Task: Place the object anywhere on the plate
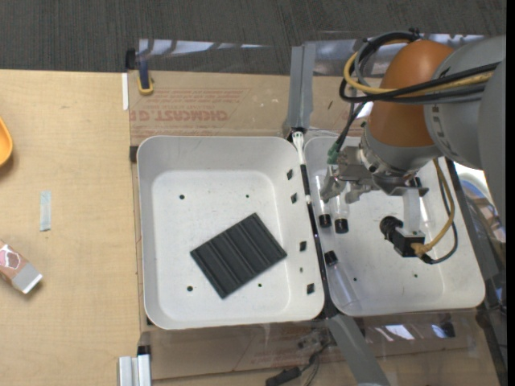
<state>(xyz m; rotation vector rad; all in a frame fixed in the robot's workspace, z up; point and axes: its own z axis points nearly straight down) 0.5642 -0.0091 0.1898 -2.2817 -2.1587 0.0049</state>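
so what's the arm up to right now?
The grey KUKA arm's gripper hangs low over the left side of the right white bin, near the divider. Nothing is visible between its jaws. The dark ribbed rectangular plate lies tilted in the left white bin, with nothing on it, so the placing is not yet done.

On my bench I count two shallow white bins side by side, the left bin and the right bin, set on a sheet of printed cardboard. To their left my wooden tabletop carries a small pale strip, a wrapped packet at the edge, and an orange piece, cut off by the frame.
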